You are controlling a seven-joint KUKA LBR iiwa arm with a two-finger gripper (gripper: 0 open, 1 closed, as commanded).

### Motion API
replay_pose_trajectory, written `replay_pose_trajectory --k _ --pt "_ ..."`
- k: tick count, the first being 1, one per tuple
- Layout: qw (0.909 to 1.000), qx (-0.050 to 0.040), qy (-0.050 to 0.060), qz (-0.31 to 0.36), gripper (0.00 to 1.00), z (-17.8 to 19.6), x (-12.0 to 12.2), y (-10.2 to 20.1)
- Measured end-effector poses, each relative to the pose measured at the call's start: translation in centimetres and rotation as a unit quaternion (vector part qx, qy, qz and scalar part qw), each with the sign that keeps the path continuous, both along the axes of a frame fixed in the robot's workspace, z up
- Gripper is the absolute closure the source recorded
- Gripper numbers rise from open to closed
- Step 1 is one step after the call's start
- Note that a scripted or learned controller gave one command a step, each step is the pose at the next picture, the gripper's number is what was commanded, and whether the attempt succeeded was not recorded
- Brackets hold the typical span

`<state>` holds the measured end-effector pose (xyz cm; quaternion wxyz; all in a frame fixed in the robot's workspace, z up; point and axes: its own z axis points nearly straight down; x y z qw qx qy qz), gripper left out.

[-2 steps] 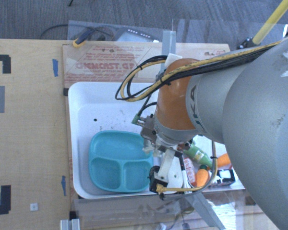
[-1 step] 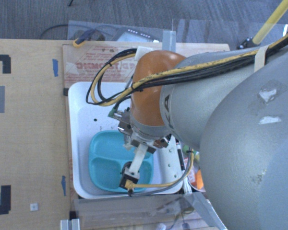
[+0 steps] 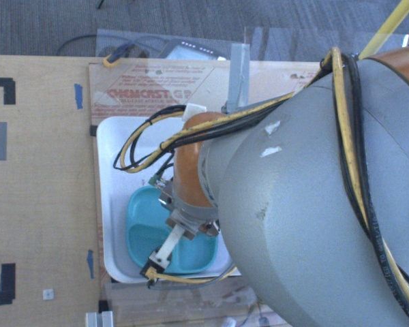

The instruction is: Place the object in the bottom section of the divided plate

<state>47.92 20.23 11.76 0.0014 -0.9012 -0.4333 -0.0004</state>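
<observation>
Divided plate, teal, lies in the near end of the white bin, yet it is far from the largest thing in view. That is the grey arm, which fills the right side and reaches down and to the left over the bin, hiding everything on the bench to the right of it. Next in size comes the pale wooden bench, with black marks and short strips of blue tape on its left part. A brown sheet with red lettering lies flat under the far end of the bin. The bin's far half shows a bare white floor, over which yellow and black cables loop from the arm. The orange band sits above the wrist, directly over the plate's right side. The plate's left hollows are visible, parted by a raised ridge; its right part is covered by the wrist. The gripper hangs close above the plate, and whether it is open or closed, or holds anything, cannot be told from this angle.
</observation>
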Motion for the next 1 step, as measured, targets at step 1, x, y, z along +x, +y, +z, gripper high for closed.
replay_pose_trajectory --k 1 --pt "1.0000 -0.0017 0.002 0.000 0.00 -0.35 -0.10 -0.07"
